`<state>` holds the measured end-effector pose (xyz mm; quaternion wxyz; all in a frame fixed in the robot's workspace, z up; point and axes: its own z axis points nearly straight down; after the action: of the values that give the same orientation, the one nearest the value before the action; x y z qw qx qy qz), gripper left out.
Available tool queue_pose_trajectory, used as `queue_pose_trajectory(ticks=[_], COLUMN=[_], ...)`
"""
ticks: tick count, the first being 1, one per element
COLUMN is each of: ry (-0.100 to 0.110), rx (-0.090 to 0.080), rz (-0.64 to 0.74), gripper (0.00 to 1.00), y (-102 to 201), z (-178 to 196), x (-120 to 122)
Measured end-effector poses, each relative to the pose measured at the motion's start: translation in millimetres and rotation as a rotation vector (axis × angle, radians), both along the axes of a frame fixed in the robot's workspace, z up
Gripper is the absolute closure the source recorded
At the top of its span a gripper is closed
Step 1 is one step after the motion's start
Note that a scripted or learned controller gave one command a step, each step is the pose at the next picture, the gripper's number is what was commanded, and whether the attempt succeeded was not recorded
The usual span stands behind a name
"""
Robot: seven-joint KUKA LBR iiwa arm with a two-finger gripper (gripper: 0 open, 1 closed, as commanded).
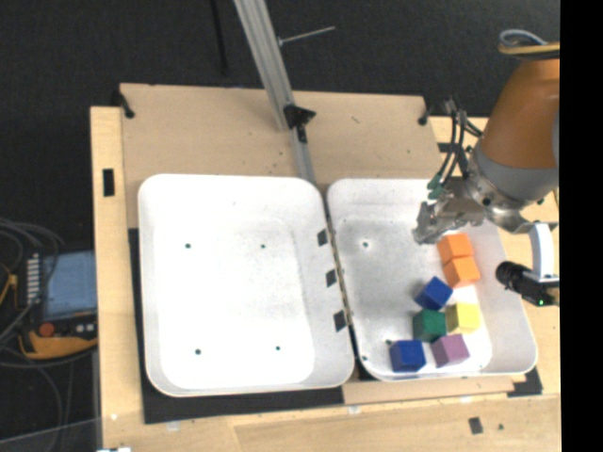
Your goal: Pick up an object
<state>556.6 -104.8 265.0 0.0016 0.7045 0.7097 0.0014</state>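
Right bin [377,281] holds coloured blocks [438,323] — fingers [429,229] above them, their spread unclear.

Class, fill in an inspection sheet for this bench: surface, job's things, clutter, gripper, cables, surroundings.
Surface: wooden bench bearing left bin and right bin.
Job's things: orange blocks, two blue blocks, green block, yellow block, purple block, all in the right bin.
Clutter: nothing seen.
Gripper: gripper over the right bin, beside the orange blocks.
Cables: cables left of the bench.
Surroundings: metal pole, dark floor.
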Motion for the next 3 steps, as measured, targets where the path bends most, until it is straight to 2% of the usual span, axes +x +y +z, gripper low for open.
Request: queue_pose_trajectory(ticks=[1,3], ry=[0.001,0.001], rx=[0.000,0.000], rz=[-0.002,-0.001], gripper=[1.00,1.00], y=[40,141], z=[-4,-30], x=[13,50])
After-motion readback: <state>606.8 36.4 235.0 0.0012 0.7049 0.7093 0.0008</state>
